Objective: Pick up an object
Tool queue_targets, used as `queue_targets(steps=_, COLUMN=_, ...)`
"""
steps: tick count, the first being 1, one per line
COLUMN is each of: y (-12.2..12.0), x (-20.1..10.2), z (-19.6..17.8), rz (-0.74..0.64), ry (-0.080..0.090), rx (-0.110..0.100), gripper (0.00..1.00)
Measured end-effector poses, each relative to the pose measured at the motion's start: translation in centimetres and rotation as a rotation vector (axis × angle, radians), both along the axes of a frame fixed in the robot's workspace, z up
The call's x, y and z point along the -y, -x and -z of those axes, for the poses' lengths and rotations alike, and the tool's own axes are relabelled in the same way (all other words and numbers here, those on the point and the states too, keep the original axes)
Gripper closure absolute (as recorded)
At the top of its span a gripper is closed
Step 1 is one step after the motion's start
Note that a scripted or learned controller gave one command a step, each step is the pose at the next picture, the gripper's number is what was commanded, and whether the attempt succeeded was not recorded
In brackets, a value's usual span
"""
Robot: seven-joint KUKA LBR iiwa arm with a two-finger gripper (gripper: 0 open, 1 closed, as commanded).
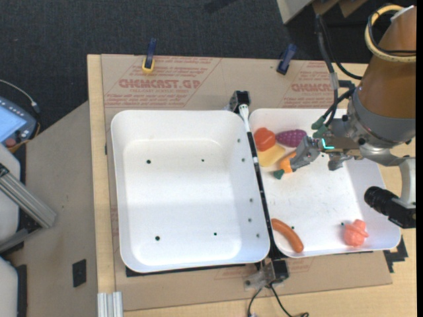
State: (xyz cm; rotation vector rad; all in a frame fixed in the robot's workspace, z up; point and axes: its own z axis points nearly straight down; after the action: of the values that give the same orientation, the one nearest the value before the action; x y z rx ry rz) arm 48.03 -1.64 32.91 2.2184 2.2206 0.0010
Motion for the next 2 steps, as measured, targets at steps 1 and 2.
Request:
queue_targets(steps=1, y=-0.08, x=0.00, z=-1.06, rz=-0.001, ry=0.001, rx=0.004, gripper=1.00)
queue_targets(steps=2, y=-0.07, x=-0.01, z=-1.01, rz=0.000, ry=0.001, rx=0.002, gripper=0.00)
